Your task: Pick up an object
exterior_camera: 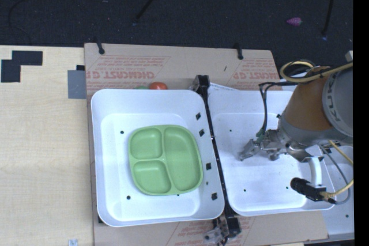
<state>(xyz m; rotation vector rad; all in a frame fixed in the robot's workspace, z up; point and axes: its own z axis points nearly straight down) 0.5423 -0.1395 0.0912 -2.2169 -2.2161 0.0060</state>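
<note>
Left bin (109, 118): a shallow white tray on the surface, holding one thing, the green plate.
Green plate (165, 159): a pale green, rounded-square dish divided into three compartments; it lies flat near the middle of the left bin's floor, turned a little askew to the bin's walls, and touches none of them.
Right bin (248, 193): the second white tray, set just beside the left one; a black divider strip (210, 141) runs between the two from the far edge to the near edge.
Arm (314, 109): grey with an orange band above the wrist, reaching in from the right and hanging over the right bin's right half.
Pincer (249, 151): low over the floor of the right bin, a little left of that bin's middle, pointing toward the divider. Its metal fingers are small and blurred here; I cannot tell whether they stand wide or narrow, and nothing can be made out between them.
Cables: dark and yellow leads loop around the wrist, and a black fitting (308, 188) hangs over the right bin's near right corner.
Red object (158, 86): a small round red thing just behind the far wall of the left bin, outside it, with a speck of green beside it.
Cardboard (173, 66): a printed brown sheet under both bins, lying on the pale wooden surface (40, 141).
Task's thing: the green plate, in the left bin, well apart from the pincer.
</note>
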